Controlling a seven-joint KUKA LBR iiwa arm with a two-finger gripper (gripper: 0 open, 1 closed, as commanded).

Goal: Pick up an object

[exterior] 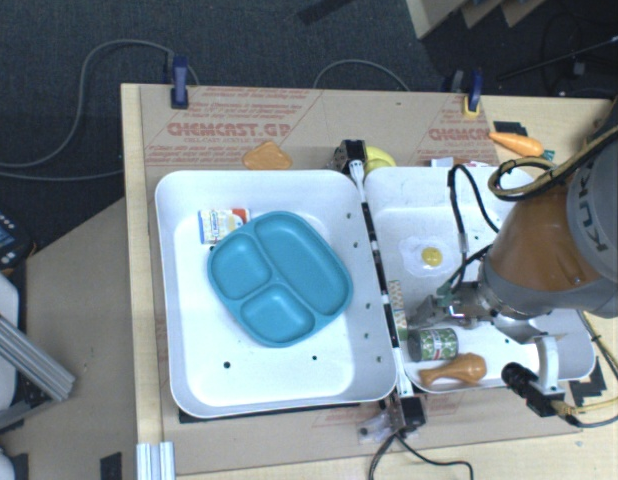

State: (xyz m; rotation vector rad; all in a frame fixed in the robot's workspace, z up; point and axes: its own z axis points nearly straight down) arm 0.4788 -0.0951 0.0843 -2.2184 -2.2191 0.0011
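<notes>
While the arm (549, 258) reaches in from the right, its hand (441, 310) sits low inside the right bin (469, 180), just above a small can (432, 344) lying on its side near the bin's front-left corner. Whether the hand is apart or together, I cannot tell; the wrist hides most of it from this angle. Nothing shows lifted, and nothing visibly sits between the hand's tips, so my judgement is that no pick is made yet. Can rests on the bin floor, close under the hand, possibly touching it, though I cannot say for sure. Just beside the can, toward the front wall, lies a tan pear-shaped thing (453, 371), also flat on the floor. Further back in the same bin, a small yellow round piece (430, 258) sits apart from both. Left bin (179, 298) holds a blue divided plate (278, 277) near its middle, with a small printed packet (221, 223) tucked at the plate's back-left edge. On the tabletop (149, 138) behind the bins lie an orange lump (267, 156) and a yellow object (377, 158). What looks left to do: close on something, most likely the can given how near it is, then raise it clear of the floor.
</notes>
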